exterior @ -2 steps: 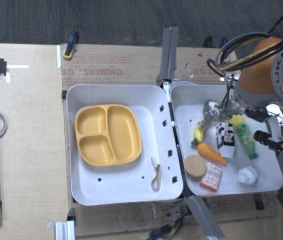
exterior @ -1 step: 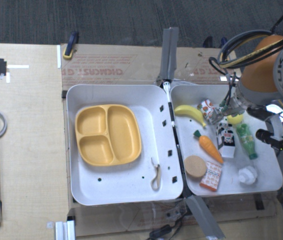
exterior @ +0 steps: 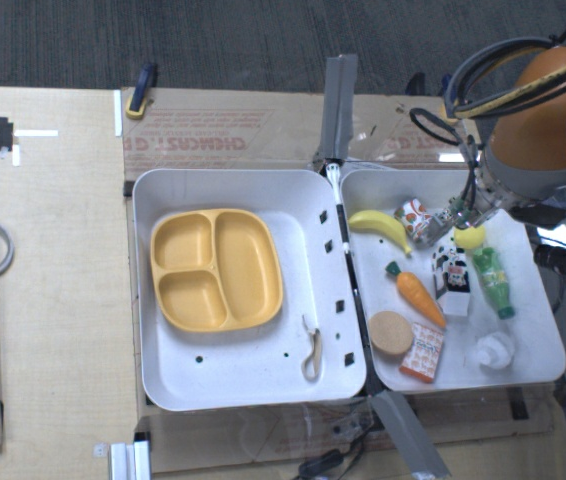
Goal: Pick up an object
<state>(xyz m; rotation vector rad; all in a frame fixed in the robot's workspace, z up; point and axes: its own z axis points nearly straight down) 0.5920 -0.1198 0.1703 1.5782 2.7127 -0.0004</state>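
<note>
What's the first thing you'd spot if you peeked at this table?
Probably the big yellow divided plate, lying alone near the middle of the left bin. Next, the jumble of toy food in the right bin: a banana at the upper left, a carrot below it, and a green bottle towards the right. The robot arm, with its orange band, leans in over that bin's top right corner.

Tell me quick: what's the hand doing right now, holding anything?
Hand: low in the right white bin by the small yellow lemon-shaped toy; open, shut or holding cannot be told.
</note>
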